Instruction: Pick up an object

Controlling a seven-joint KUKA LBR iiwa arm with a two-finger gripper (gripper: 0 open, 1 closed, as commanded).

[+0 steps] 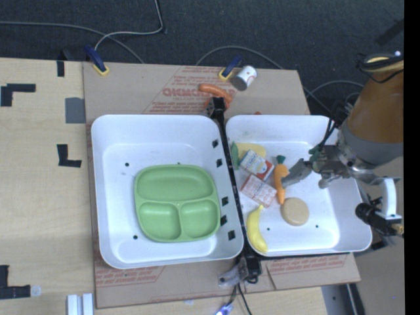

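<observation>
The arm enters from the right and its gripper (298, 173) hangs over the right bin (328, 241), just beside the toy carrot (281, 181). One dark finger is seen pointing toward the carrot; whether the fingers are parted or closed cannot be told at this resolution, and nothing is seen between them. Candidate objects all lie in the right bin's left half: the carrot, upright along the bin's length; a tan round disc (295, 211) just below it; a banana (255, 228) against the lower left wall; small printed packets (257, 188) and a yellow item (251, 153) near the divider. The left bin (111, 143) holds a green compartment tray (176, 201). Judgement: the step in hand is the approach to a grasp, and no object is yet lifted. The carrot is the nearest target. A sound attempt would centre the gripper over the carrot's mid-length, close across its narrow width, and descend clear of the disc and packets, which crowd it closely.
</observation>
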